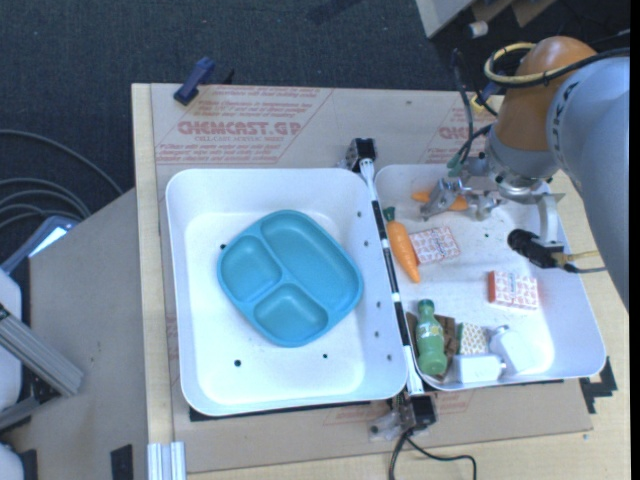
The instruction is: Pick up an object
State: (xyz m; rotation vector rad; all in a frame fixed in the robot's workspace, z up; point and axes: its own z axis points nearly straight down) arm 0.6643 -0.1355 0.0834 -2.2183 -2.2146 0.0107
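Clip (194,80): dark blue, upper left of the frame, lying on the board outside the bins.
Left bin (195,358): white and shallow, filling the centre-left of the frame.
Tray (289,277): blue, three compartments, lying flat in the middle of the left bin, turned at a slant to the bin's walls.
Carrot (403,250): orange, in the right bin just beside the wall shared with the left bin; long axis runs from upper left to lower right, green stem end toward the top of the frame, narrow tip toward the bottom.
Bottle (430,339): green, lower left of the right bin, long axis nearly up and down the frame, cap toward the top.
Patterned card (434,244): just right of the carrot, lying flat.
Brown packet (455,338): beside the bottle at the bin's lower edge.
White block (481,367): lower part of the right bin, right of the bottle.
Red-and-white packet (514,290): flat, centre-right of the right bin, well apart from the carrot.
Right bin (578,340): white and shallow, right half of the frame.
Gripper (462,194): low over the upper part of the right bin, above an orange piece (443,204); whether the fingers are apart or together cannot be told.
Arm (580,98): grey with an orange band, upper right of the frame.
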